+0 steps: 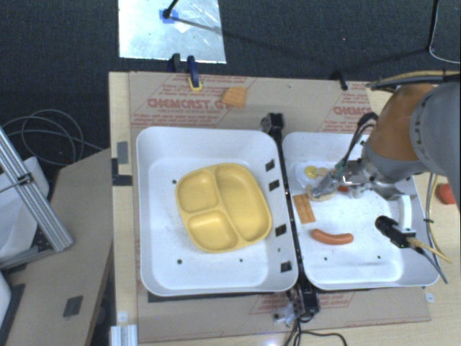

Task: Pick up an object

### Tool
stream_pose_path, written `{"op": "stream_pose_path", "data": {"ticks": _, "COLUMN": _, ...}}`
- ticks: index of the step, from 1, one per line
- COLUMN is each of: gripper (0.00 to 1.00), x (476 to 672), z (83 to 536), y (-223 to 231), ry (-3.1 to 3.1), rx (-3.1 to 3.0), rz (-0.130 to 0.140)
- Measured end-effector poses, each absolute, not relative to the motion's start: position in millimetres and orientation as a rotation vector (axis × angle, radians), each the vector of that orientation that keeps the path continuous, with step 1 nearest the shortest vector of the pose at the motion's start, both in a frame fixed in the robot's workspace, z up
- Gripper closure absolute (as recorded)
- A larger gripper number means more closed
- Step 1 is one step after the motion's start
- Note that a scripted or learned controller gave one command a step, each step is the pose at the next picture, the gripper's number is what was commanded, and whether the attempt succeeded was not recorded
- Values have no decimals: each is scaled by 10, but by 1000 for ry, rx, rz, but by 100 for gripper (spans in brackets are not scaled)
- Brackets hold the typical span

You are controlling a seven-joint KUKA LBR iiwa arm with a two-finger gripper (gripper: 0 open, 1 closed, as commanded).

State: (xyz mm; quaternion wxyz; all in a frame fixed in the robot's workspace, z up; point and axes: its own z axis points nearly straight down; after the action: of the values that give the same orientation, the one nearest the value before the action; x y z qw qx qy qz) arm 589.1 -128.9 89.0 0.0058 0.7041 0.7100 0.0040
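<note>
1. Bench [144, 92]: carries two shallow white bins side by side, the left bin [155, 215] and the right bin [374, 269].
2. Arm [432, 135]: enters from 3 o'clock and reaches over the upper half of the right bin. Its orange band faces 12 o'clock.
3. Gripper [320, 189]: sits low over the 10 o'clock part of the right bin, pointing toward 8 o'clock. Whether it is open or closed cannot be told. Nothing can be seen held in it.
4. Sausage [332, 237]: lies flat on the floor of the right bin, at 7 o'clock from the bin centre.
   - Its long axis runs almost from 9 to 3 o'clock, with the 3 o'clock end slightly lower in the view.
   - It is apart from the gripper, at the gripper's 5 o'clock.
5. Wafer [304, 208]: a flat tan rectangle near the bin's 9 o'clock wall.
   - Its long axis runs from 11 to 5 o'clock.
   - It lies just beside the gripper tip, at 7 o'clock from it. Contact cannot be judged.
6. Yellow piece [311, 171]: small, lying at 11 o'clock from the gripper, close to it.
7. Plate [223, 207]: yellow with three compartments, resting in the middle of the left bin.
8. Orange block [234, 96]: lies on the bench at 12 o'clock from the left bin, outside both bins.
</note>
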Motion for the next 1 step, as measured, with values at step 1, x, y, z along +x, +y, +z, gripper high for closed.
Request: {"op": "stream_pose_path", "data": {"ticks": 1, "gripper": 0, "x": 5112, "z": 839, "y": -1182, "ry": 2225, "rx": 2224, "rz": -3}}
